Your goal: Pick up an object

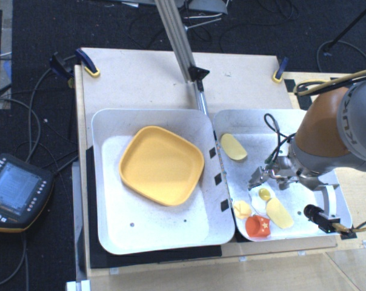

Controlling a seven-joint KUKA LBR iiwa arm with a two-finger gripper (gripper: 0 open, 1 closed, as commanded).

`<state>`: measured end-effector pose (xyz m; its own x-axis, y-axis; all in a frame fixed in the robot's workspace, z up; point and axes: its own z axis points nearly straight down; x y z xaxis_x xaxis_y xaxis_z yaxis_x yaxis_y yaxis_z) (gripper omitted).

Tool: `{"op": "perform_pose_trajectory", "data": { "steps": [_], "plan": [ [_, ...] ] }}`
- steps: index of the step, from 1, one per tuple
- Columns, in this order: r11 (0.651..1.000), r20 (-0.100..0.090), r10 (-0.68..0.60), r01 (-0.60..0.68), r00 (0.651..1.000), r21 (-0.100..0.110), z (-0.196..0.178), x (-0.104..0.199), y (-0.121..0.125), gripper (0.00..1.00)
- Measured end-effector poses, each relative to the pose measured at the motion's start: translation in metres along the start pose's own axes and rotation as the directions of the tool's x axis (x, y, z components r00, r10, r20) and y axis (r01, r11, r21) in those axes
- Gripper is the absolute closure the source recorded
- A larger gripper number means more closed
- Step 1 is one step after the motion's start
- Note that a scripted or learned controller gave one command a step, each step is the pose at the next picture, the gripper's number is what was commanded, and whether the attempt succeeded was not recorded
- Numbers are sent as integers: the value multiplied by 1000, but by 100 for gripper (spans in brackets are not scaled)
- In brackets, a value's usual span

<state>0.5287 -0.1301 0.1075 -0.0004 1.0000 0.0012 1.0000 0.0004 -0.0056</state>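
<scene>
The likeliest target is the small cluster of toy food at the near end of the right bin: a little yellow-green piece lies right under the arm's tool, with a longer pale yellow piece just beside it, a red piece nearer the front wall and a small yellowish one touching the divider side. All of them rest on the bin floor, and nothing looks lifted. The gripper hangs just above and beside that yellow-green piece, tilted in from the right, but the metal parts there are a dark tangle from where I stand, so I cannot tell how it is set or whether it touches anything. A separate pale yellow oval piece sits well apart, up toward the far end of the same bin. In the left bin a yellow square plate lies flat, alone. To my eye the pick is at the approach stage: the arm is over the cluster, yet the grasp and the lift are left to do.
</scene>
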Motion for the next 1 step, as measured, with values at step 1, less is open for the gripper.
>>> {"op": "perform_pose_trajectory", "data": {
  "steps": [1],
  "plan": [
    [1000,1,0,0,1000,-5,13,0,0,0]
  ]
}}
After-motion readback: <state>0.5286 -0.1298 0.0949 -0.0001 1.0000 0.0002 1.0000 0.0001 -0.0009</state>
